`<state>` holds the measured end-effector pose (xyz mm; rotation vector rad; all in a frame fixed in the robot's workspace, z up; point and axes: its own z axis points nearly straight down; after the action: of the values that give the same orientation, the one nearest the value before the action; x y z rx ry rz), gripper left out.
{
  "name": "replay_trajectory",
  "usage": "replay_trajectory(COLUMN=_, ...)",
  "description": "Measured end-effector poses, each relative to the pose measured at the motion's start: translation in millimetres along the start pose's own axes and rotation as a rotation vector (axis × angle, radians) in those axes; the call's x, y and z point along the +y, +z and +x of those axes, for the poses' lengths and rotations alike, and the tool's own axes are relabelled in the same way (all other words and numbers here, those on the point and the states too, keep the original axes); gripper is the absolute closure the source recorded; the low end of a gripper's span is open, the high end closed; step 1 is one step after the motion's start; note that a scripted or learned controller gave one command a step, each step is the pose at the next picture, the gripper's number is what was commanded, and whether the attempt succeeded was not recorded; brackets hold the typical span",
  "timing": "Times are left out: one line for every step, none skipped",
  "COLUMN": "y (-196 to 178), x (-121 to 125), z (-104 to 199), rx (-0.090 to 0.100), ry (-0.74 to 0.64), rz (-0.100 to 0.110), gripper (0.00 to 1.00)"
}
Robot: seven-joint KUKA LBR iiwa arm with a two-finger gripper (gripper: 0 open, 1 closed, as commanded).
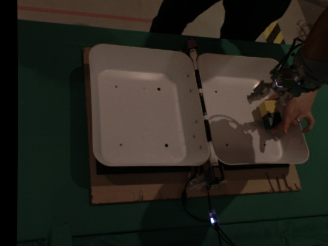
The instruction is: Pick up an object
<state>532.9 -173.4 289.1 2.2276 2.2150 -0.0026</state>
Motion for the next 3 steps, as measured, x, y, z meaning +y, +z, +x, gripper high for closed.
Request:
replay_trajectory(y=57, x=-7, z=3, rx=0.001, ry=-0.001, rz=0.003, gripper=0.0)
replay_trajectory(y=67, x=-2, z=0, rx=-0.01, ry=-0.002, rz=-0.027, gripper=0.0)
replay_trajectory(y=56, x=-1, z=-3, rx=-0.017, ry=0.004, rz=-0.033, gripper=1.0)
